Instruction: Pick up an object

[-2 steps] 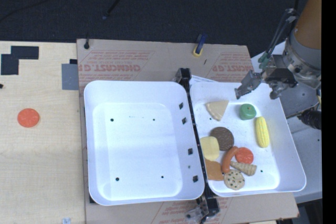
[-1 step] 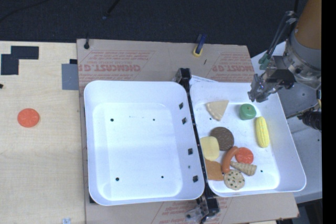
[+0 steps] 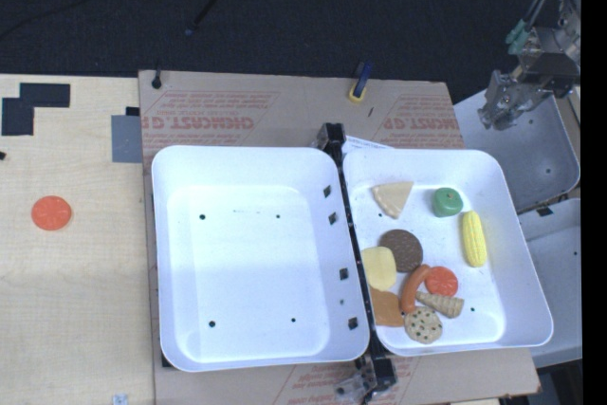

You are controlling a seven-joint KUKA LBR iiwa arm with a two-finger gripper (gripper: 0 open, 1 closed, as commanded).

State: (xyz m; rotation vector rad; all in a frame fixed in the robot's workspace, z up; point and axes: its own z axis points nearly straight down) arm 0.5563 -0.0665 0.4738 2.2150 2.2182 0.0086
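Note:
The right bin [image 3: 517, 232] holds several toy foods: a cream wedge [image 3: 393, 197], a green round piece [image 3: 448, 201], a yellow corn cob [image 3: 473, 238], a brown cookie disc [image 3: 404, 248], a yellow block [image 3: 379, 267], a sausage [image 3: 413, 287], a red tomato slice [image 3: 441, 281], an orange slab [image 3: 387, 307], a cone [image 3: 443, 304] and a chip cookie [image 3: 423, 325]. My gripper [image 3: 503, 104] hangs at the far right, up beyond the right bin's back corner and apart from every item. Nothing shows between its fingers.
The left bin [image 3: 171, 251] lies beside the right one, joined by a black hinge strip [image 3: 341, 232]. Both rest on a cardboard sheet [image 3: 247, 114]. A blue-yellow clip [image 3: 359, 82] stands at the cardboard's back edge. An orange disc [image 3: 51, 212] sits on the wooden bench at left.

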